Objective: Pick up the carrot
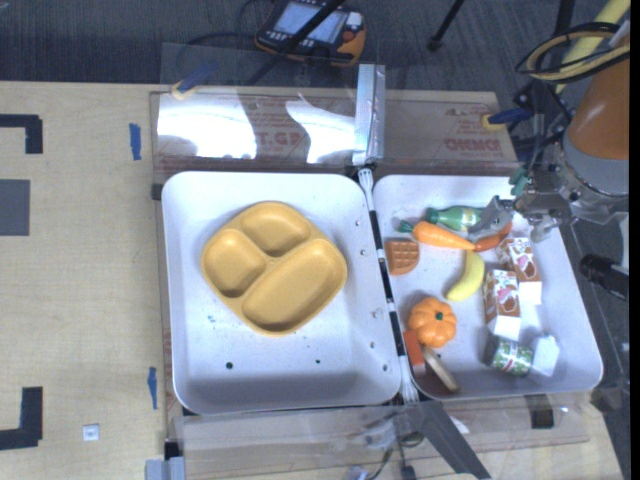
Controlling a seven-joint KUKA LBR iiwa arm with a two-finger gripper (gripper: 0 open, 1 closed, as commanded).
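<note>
End effector (pixel 520 211) above the right bin (pixel 580 358), near the carrot (pixel 444 235).
The carrot lies in that bin's upper part, beside a green bottle (pixel 453 216) and a banana (pixel 466 277); whether the end effector grips anything, I cannot tell.

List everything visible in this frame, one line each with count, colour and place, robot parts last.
Bins: 2, white, side by side on the bench.
Plate: 1, yellow, three compartments, in the left bin.
Carrot: 1, orange, right bin, far part, by the gripper.
Bottle: 1, green, right bin, behind the carrot.
Waffle: 1, brown, right bin, left edge.
Banana: 1, yellow, right bin, centre.
Pumpkin: 1, orange, right bin, near part.
Cartons: 2, white and red, right bin, right side.
Can: 1, green, right bin, near right corner.
Pendant: 1, black and orange, on the floor behind the bench.
Gripper: 1, grey, over the right bin's far part.
</note>
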